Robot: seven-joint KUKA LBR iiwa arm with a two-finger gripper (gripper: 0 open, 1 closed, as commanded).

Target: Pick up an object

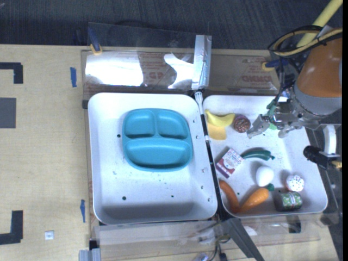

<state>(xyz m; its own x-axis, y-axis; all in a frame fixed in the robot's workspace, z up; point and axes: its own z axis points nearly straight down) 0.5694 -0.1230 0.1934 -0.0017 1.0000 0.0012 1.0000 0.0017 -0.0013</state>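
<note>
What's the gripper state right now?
Gripper: over the right bin, beside the small reddish ball. Nothing visible between its fingers; open or closed cannot be told.

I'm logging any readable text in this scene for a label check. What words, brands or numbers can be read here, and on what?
No text reads clearly.
Cardboard strip behind the bins: reddish printed lettering, too blurred to read.
Small red-and-white packet in the right bin: print too small to read.
Small green can in the same bin: label print too small to read.
</note>
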